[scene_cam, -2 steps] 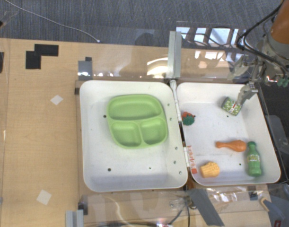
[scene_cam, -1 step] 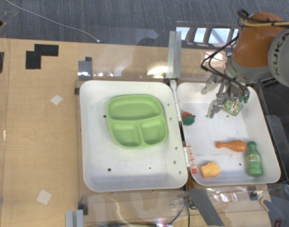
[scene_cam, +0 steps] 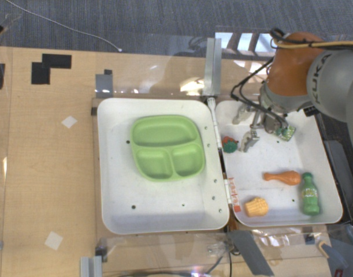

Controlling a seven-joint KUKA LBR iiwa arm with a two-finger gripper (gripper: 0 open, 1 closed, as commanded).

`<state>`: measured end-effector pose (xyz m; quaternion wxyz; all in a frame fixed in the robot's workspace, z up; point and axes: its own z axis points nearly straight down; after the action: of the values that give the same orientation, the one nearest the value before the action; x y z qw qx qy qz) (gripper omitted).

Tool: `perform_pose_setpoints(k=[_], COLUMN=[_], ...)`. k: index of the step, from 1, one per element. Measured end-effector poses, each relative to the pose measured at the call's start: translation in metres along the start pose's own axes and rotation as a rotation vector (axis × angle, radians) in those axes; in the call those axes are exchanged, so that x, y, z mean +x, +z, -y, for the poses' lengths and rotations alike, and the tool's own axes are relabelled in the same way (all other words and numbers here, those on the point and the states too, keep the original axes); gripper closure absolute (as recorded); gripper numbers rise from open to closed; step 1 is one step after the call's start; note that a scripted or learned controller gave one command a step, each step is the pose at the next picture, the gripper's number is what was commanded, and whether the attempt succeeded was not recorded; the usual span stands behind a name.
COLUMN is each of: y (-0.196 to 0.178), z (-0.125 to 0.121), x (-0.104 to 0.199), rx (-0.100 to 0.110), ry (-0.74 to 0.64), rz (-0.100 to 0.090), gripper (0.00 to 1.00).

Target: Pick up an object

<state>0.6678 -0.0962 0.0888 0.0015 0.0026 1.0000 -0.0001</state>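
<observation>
— Claw position, please?

— Metal fingers of the gripper (scene_cam: pixel 249 133) are seen hanging over the upper left part of the right bin (scene_cam: pixel 326 154), below the grey arm (scene_cam: pixel 332 79) with its orange band (scene_cam: pixel 292 68).

— How far is it opened?

— A clear gap is seen between the two fingers; they are spread apart, and nothing is seen between them. Whether the lower fingertip touches the bin floor cannot be told.

— What is nearest to it?

— A small red and green object (scene_cam: pixel 229 144) is found just left of the lower fingertip, near the bin's left wall. A small green and white packet (scene_cam: pixel 288 133) lies just to the right of the fingers.

— And the other things?

— An orange drumstick-shaped toy (scene_cam: pixel 283 178) is laid across the lower middle of the right bin. A green bottle (scene_cam: pixel 309 194) stands beside it, toward the right wall. A yellow corn piece (scene_cam: pixel 256 206) is placed near the front edge. In the left bin (scene_cam: pixel 115 201) a green divided plate (scene_cam: pixel 167 147) is set.
</observation>
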Motion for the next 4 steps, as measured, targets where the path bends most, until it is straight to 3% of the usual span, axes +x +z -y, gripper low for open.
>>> perform_pose_setpoints(k=[1,2,3,4], y=[-0.015,-0.124,-0.156,-0.097], z=[-0.001,-0.077,-0.063,-0.1], x=[-0.005,0.02,0.078,0.118], rx=[0.002,-0.002,0.001,-0.001], ry=[-0.004,-0.066,-0.507,-1.059], rz=[0.02,0.019,0.008,0.004], gripper=[1.0,1.0,1.0,1.0])
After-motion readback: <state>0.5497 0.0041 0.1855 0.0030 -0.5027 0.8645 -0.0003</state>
